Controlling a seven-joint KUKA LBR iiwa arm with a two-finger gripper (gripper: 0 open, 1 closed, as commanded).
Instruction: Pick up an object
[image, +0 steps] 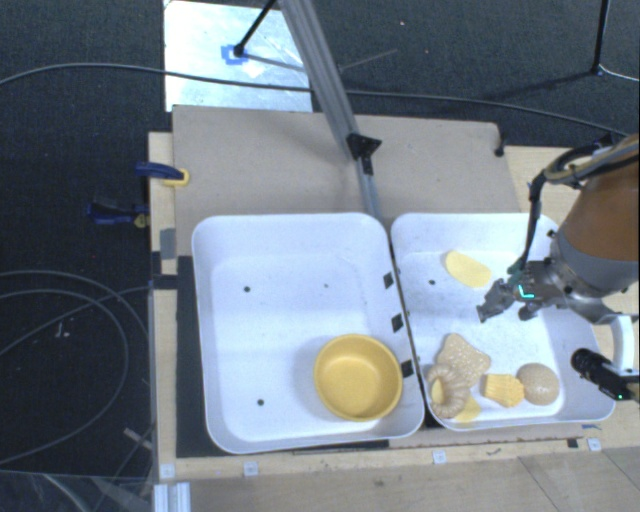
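The gripper (503, 301) hangs over the right bin (415, 240), near a yellow chip (467, 269). Its fingers look empty, perhaps slightly parted; I cannot tell.

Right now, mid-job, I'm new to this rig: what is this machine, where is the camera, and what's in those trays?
One fixed camera looks down at a slant on a bench with two shallow white bins. The grey and orange shape at right is a robot arm; its gripper hangs over the right bin, with nothing visibly between its fingers. The left bin holds a yellow bowl. The right bin holds a flat yellow piece near the gripper and, along its near edge, a beige lumpy object, a yellow block and a beige round object.
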